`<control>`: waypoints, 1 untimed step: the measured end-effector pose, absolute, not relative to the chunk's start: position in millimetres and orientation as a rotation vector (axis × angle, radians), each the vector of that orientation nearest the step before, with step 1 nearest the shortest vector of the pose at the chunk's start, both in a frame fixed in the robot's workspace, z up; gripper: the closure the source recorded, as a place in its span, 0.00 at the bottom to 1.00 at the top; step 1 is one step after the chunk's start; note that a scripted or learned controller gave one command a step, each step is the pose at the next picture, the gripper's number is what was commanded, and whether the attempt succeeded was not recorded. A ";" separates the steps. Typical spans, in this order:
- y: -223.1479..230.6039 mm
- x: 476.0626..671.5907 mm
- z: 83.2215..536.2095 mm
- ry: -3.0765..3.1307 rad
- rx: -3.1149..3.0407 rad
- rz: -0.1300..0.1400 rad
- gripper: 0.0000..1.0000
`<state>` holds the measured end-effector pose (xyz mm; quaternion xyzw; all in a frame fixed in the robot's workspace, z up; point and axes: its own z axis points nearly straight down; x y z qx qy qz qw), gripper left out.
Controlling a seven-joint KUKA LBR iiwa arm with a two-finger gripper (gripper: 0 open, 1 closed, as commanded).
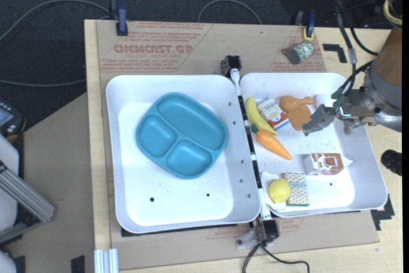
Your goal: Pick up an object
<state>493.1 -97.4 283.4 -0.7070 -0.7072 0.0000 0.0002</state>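
The right white bin (pixel 364 192) holds several toy foods. A yellow banana (pixel 254 115) and an orange carrot (pixel 273 144) lie near its left wall. An orange-brown lump (pixel 298 112) sits beside a small colourful carton (pixel 272 110). A brown-and-white box (pixel 327 163) lies mid-bin, and a yellow lemon (pixel 279 190) rests next to a flat packet (pixel 297 189) at the front left. My gripper (pixel 333 119) hangs over the bin's middle, just right of the orange-brown lump and above the box. It is open, with bare bin floor between its fingers.
The left white bin (pixel 128 201) bears a blue divided plate (pixel 181 135). A small greenish object (pixel 300 52) lies on the bench behind the right bin. Cables run along the far right by the arm.
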 end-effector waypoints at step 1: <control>-102.0 533.1 115.9 -2.214 -2.213 0.012 0.00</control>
